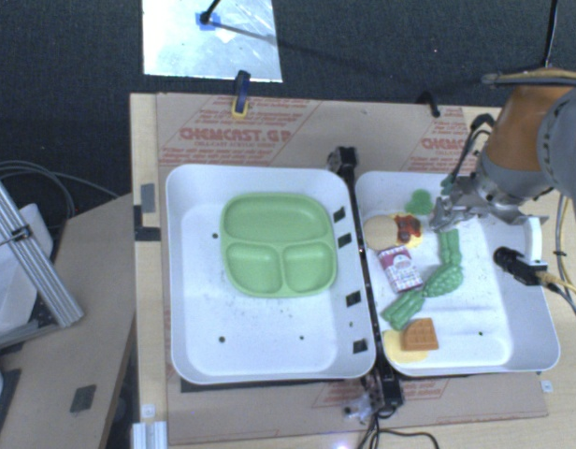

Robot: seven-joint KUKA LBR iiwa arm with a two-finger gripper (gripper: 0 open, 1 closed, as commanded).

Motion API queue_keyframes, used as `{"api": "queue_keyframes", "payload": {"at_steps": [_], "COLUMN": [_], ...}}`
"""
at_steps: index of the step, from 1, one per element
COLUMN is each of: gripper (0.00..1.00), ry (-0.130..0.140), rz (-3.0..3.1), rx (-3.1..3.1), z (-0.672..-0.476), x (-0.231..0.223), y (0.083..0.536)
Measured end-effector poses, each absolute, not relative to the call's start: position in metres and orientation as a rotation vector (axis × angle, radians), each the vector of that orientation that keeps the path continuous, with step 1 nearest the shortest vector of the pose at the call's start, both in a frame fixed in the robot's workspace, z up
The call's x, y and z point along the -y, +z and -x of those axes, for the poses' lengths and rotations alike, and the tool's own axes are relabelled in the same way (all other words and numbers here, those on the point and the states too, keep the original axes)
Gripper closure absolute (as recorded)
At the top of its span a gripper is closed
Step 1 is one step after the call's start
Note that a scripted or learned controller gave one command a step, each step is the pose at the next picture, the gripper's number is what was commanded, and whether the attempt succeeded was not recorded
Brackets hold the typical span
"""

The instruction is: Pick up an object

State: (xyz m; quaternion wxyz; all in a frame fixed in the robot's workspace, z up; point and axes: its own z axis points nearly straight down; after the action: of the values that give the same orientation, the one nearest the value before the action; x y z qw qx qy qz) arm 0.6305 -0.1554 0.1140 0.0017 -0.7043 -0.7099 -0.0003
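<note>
The task names no particular object, so you have a cluster to choose from, all in the right bin (526, 344). Nearest the gripper is a straight green piece (450, 246) lying just below the fingertips; beside it, toward the left, sits a small red-and-yellow item (407, 228) and a round green item (420, 201) farther back. A curved green piece (444, 281) runs on toward the near side into another green piece (401, 309), with a small pink-and-white packet (399, 267) to their left. At the near left corner lies an orange cracker-like square (420, 333) on a yellow disc (393, 344).

The gripper (444, 215) is low over the far part of the right bin, close to the straight green piece. From this slant you cannot tell whether the fingers are spread or pressed together, and nothing visibly sits between them.

Judgement: you are at the approach or descent stage; no grasp is confirmed. The next move calls for centring over one item, probably the straight green piece, then closing and lifting clear of its neighbours, which lie close enough to be nudged.

Left bin (190, 344) holds a green divided plate (277, 244), well apart from the gripper.
</note>
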Motion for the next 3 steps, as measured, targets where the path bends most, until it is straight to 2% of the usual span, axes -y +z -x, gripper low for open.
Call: {"api": "queue_keyframes", "payload": {"at_steps": [1, 2, 3], "gripper": [1.0, 1.0, 1.0], "ry": [-0.005, 0.002, -0.005], "rz": [2.228, 2.215, 2.216], "rx": [2.227, 2.223, 2.231], "z": [-0.629, -0.614, -0.665], "x": [0.19, 0.168, 0.158], "y": [0.182, 0.124, 0.083]}}
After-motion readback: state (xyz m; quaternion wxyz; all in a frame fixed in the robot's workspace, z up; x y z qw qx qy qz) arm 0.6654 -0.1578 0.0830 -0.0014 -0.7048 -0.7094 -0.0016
